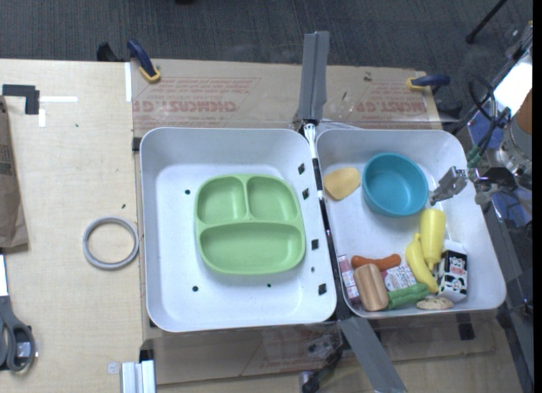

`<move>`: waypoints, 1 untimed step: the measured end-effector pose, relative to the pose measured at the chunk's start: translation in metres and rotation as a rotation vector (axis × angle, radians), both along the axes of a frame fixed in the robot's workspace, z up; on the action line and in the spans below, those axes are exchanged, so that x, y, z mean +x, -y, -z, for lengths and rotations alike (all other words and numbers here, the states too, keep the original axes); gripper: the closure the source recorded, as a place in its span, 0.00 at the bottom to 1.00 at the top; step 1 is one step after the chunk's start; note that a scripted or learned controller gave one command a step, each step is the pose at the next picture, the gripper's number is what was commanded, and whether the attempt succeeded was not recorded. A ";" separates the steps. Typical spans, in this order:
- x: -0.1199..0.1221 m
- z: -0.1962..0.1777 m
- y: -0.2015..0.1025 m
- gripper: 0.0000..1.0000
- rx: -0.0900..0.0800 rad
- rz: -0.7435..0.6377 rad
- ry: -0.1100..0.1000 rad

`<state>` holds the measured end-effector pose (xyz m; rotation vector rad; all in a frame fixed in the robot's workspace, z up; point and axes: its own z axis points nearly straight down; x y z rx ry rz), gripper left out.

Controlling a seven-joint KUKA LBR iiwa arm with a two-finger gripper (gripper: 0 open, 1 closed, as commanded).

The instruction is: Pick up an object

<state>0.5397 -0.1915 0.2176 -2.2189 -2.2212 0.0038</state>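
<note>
— Looking down from the overhead camera, what's in the left bin (161,239)?

— One green divided plate (249,223), lying flat about the middle of it.

— And the right bin (487,239)?

— Crowded. A blue bowl (395,184) sits toward the far side, a pale yellow lump (342,183) just left of it by the dividing wall. Two bananas (426,247) lie nearer the front right, beside a small black-and-white carton (455,273). Along the front edge there's a tan cylinder (370,286), an orange sausage-like piece (375,261), something green (408,296) and a cookie (435,302), all packed touching.

— Where's the hand (450,185)?

— At the right bin's right rim, just beside the blue bowl and above the upper banana. Nothing sits between its fingers that I can see; whether they're spread or closed, I can't tell from here.

— Anything on the counter (68,171) itself?

— A grey ring (110,241) left of the bins, and scissors (17,340) at the near-left corner.
</note>
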 end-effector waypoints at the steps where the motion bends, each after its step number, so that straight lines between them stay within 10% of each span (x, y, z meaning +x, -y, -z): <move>1: -0.012 0.116 0.021 0.00 0.006 0.005 0.002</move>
